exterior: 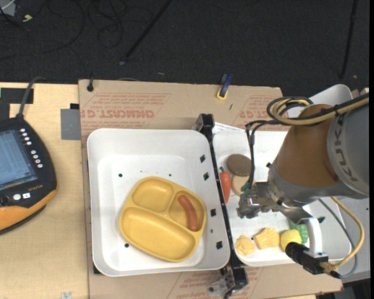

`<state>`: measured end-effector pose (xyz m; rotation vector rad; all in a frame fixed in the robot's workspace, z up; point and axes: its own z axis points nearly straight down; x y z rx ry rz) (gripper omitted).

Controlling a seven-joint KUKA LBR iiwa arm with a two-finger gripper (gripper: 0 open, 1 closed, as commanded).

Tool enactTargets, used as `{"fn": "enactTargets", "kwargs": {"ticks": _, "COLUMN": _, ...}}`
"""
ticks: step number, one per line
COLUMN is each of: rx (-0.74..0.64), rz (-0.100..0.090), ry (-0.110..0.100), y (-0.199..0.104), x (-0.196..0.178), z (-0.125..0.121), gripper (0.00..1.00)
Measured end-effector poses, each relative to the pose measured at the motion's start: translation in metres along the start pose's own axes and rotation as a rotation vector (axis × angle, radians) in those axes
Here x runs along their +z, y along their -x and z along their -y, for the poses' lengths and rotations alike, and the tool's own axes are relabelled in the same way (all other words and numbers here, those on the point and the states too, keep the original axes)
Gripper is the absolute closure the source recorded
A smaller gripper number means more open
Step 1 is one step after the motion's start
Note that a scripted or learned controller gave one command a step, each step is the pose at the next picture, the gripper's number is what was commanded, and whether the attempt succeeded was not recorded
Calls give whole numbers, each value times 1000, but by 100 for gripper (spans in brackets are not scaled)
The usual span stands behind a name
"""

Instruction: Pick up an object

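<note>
My gripper (252, 205) hangs low over the middle of the right bin (265, 143), under the orange wrist band (305, 151). Just to its left lie an orange carrot (225, 185) along the bin's left wall and a brown round piece (239, 164) on top of a beige one. In front of it, near the bin's near edge, sit two yellow pieces (245, 246) (266, 237) and a yellow-and-green item (293, 237). I see nothing held in the gripper. The arm hides the right half of this bin.
The left bin (106, 167) holds a yellow divided plate (159, 229) with a red sausage (188, 210) in its right compartment. A black divider (215, 185) separates the bins. A teach pendant (12, 173) lies on the bench at far left.
</note>
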<state>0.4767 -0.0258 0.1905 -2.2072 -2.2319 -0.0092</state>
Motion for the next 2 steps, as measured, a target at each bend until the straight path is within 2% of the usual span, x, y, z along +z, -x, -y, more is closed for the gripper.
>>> {"fn": "enactTargets", "kwargs": {"ticks": 1, "rx": 6, "rz": 3, "ry": 12, "y": -42, "x": -185, "z": -2, "gripper": 100}}
{"fn": "enactTargets", "kwargs": {"ticks": 2, "rx": 8, "rz": 6, "ry": -1, "y": -69, "x": -224, "z": -1, "gripper": 100}}
